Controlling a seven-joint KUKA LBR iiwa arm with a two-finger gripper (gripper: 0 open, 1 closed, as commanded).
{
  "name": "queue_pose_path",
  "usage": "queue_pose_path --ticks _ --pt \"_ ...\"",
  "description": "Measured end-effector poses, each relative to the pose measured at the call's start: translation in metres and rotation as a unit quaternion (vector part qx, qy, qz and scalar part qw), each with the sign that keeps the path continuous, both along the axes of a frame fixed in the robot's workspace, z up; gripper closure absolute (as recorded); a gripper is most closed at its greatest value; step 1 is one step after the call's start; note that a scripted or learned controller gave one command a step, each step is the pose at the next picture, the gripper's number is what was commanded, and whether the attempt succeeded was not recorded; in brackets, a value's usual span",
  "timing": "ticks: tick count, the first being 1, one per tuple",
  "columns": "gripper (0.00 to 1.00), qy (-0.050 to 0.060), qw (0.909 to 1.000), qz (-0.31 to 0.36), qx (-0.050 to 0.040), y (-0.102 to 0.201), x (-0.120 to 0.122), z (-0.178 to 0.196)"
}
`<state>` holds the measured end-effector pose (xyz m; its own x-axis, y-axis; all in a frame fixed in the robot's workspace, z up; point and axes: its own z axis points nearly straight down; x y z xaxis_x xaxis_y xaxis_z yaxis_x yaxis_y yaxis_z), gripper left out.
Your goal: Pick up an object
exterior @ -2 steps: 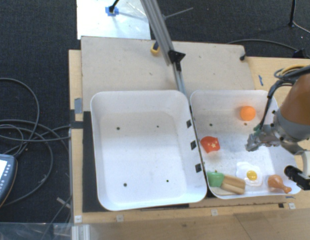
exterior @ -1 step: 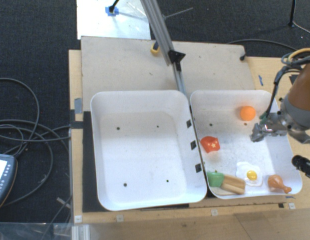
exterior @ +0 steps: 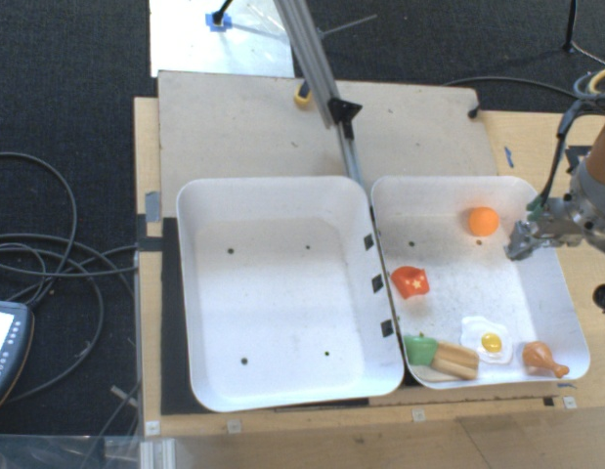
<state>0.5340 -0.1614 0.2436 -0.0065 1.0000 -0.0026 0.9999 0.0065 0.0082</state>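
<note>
We see the gripper over the right bin's right side, near the orange ball; can't tell its jaw state. Nothing visibly held. Also in that bin: red piece by the left wall, green piece, bread roll, fried egg, drumstick along the front.

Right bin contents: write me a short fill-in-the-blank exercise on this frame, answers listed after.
1. The orange ball lies in the ____ bin in the camera view.
2. The fried egg has a ____ yolk.
3. The red piece lies nearest the bin's ____ wall.
4. The gripper hovers closest to the ____, over the bin's right side.

Missing words: right; yellow; left; orange ball
</note>
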Motion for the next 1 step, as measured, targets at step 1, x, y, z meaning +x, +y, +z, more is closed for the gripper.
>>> queue_pose_path --ticks 1 --pt "1.0 0.003 1.0 0.002 0.0018 0.0484 0.0058 -0.0056"
